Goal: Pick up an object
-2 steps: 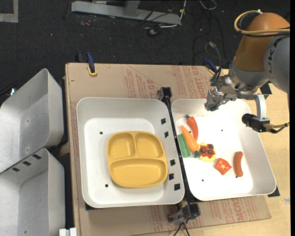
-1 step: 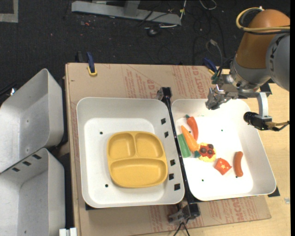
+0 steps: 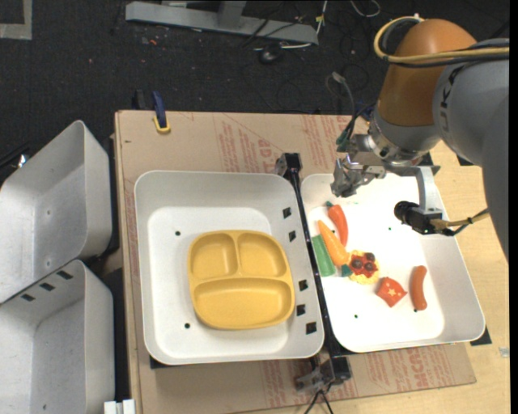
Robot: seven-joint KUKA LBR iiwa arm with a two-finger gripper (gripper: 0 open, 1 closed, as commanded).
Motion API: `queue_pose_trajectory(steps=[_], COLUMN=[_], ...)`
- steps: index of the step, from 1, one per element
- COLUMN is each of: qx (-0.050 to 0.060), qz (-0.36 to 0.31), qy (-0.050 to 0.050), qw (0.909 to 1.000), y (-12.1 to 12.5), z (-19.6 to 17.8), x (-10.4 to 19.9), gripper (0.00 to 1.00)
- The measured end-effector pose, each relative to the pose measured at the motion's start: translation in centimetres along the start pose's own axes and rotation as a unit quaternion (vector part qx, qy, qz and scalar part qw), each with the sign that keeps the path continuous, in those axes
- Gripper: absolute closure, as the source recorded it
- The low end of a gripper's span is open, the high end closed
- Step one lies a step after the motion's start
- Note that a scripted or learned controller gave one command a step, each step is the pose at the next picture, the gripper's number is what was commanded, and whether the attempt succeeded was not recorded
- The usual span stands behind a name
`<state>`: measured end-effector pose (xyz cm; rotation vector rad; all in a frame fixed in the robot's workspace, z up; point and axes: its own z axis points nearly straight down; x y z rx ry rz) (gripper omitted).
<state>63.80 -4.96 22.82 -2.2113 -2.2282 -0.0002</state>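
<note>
From where I stand the floor point(image 3: 227, 73) around the bench is dark, almost black, speckled carpet, with a grey metal bar point(image 3: 218, 23) lying across it at the top and a few loose cables point(image 3: 340, 81) trailing nearby. The bench top point(image 3: 235, 145) is a pale brown board printed with faded red lettering (too washed out to read), and a small blue and yellow clamp point(image 3: 161, 113) grips its far left corner. Off to the left, two spare white tubs point(image 3: 53, 242) sit tilted one behind the other, brightly lit from overhead.
</note>
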Motion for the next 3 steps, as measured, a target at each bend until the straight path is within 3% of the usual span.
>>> queue_pose_trajectory(steps=[2,3], qx=[0.001,-0.002], qz=[0.0,0.0], qy=[0.0,0.0], qw=[1.0,1.0], y=[-3.2,-3.8], z=[1.0,-0.4], x=[9.7,14.7], gripper=[1.0,1.0])
